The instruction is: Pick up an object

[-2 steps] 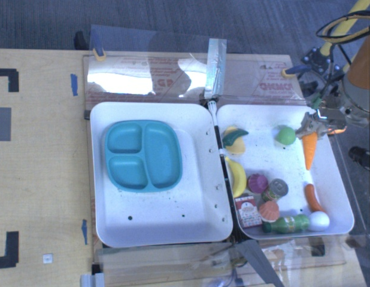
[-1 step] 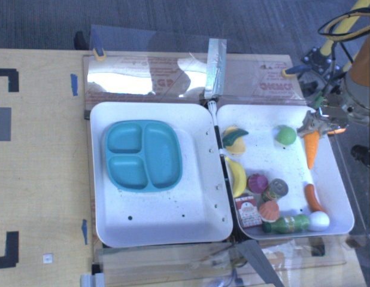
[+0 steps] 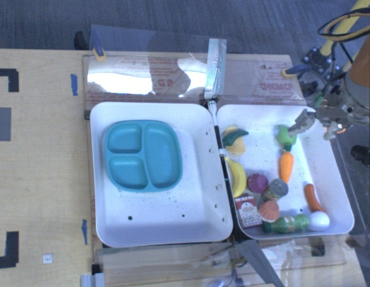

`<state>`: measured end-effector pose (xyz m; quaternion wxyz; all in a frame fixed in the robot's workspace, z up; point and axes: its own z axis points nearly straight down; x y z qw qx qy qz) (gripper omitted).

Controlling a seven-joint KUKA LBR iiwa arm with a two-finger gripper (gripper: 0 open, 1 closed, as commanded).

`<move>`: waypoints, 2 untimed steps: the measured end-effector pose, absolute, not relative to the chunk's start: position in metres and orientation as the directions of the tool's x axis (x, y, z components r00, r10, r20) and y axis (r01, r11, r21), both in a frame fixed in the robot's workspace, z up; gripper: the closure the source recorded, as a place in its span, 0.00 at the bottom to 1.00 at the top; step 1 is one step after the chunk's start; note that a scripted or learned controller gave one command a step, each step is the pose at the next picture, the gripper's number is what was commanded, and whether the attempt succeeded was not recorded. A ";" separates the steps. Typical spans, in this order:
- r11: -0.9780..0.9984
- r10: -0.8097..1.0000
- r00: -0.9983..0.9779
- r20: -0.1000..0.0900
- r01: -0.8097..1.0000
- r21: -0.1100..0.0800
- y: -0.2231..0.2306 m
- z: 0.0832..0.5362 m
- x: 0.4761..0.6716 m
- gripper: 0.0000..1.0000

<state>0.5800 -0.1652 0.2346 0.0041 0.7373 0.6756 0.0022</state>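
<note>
Nearby, spread end effector (image 3: 317, 123) beside a small green toy (image 3: 285, 136), orange carrot (image 3: 285, 165) below.

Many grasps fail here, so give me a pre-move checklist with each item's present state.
1. gripper over the right bin: ok, at its far right part.
2. Holds something: cannot tell.
3. Nearest target, green toy: ok, just left of the gripper.
4. carrot apart from the green toy: not ok, they touch.
5. blue plate lies in the left bin: ok.
</note>
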 end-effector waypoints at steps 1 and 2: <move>-0.048 0.999 0.048 0.002 0.999 -0.006 -0.163 0.092 0.587 0.00; -0.155 0.988 0.155 0.001 0.988 -0.001 -0.164 0.138 0.552 0.00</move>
